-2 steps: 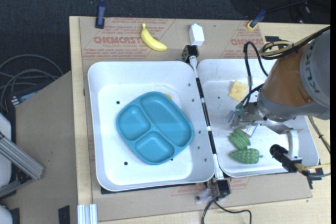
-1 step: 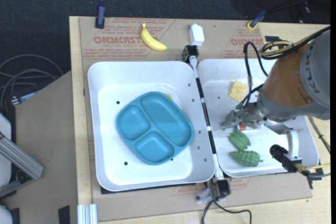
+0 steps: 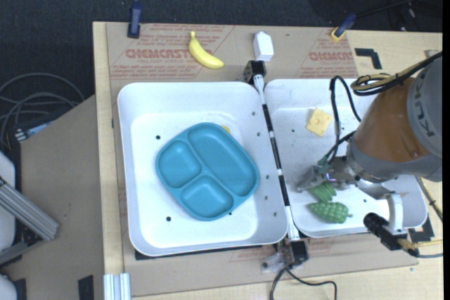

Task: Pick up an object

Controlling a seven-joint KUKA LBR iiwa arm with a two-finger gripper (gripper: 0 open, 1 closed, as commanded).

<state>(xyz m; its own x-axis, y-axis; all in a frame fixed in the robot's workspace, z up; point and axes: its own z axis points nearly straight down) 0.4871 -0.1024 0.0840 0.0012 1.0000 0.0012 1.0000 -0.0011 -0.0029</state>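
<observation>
In the right bin (image 3: 295,96), my gripper (image 3: 313,180) is down low near the left wall. It sits right beside a small green object (image 3: 324,191), touching or nearly touching it. A second bumpy green object (image 3: 330,211) lies just in front of it. A yellow wedge (image 3: 318,121) rests farther back in the same bin. The grey arm with its orange band (image 3: 394,126) covers the bin's right part.
A blue divided plate (image 3: 205,170) lies in the left bin (image 3: 140,105). On the bench behind the bins lie a yellow banana (image 3: 204,53) and a white block (image 3: 264,46). A black cable (image 3: 344,98) loops over the right bin.
</observation>
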